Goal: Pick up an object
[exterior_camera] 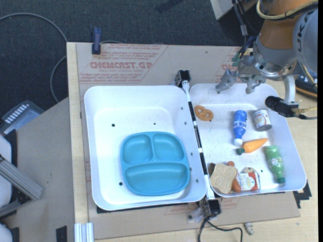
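Camera view: gripper (236, 82) hovers over the right bin's (298, 170) far rim, fingers (222, 83) spread apart, holding nothing — the pretzel (204, 113) lies in the bin, nearer the camera, apart from them.

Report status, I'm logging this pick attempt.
Gripper open, above right bin's far edge, holding nothing. Pretzel nearest, untouched. Nothing blocking.

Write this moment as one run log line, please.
end effector: open, holding nothing, above right bin far edge | right bin: pretzel, blue bottle, can, carrot | left bin: blue tray
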### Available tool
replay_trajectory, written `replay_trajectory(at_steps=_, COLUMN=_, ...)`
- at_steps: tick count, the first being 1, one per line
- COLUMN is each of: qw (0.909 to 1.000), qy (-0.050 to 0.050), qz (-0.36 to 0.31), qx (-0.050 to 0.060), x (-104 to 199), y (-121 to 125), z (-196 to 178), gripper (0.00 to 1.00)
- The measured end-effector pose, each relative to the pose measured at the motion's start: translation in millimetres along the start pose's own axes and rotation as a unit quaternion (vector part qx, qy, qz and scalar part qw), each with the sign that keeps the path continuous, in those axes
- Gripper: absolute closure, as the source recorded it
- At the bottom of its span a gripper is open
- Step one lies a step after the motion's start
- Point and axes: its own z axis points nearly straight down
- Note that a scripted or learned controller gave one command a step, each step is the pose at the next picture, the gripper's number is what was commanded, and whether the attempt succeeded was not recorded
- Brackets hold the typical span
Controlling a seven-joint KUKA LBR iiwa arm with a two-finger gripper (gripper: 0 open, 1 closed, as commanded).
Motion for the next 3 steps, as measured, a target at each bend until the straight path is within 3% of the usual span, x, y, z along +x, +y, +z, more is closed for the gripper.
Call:
replay_trajectory(at_steps=1, qw=1.0, qy=0.0, qz=0.0, qx=0.001, x=-63.5, y=-44.6, z=40.0, gripper=0.0)
replay_trajectory(at_steps=2, qw=1.0, qy=0.0, qz=0.0, qx=0.001, x=-40.6, y=-54.4, z=124.9, gripper=0.0)
replay_trajectory(at_steps=3, qw=1.0, qy=0.0, qz=0.001, qx=0.0, x=-40.9, y=-53.7, z=114.4, gripper=1.0)
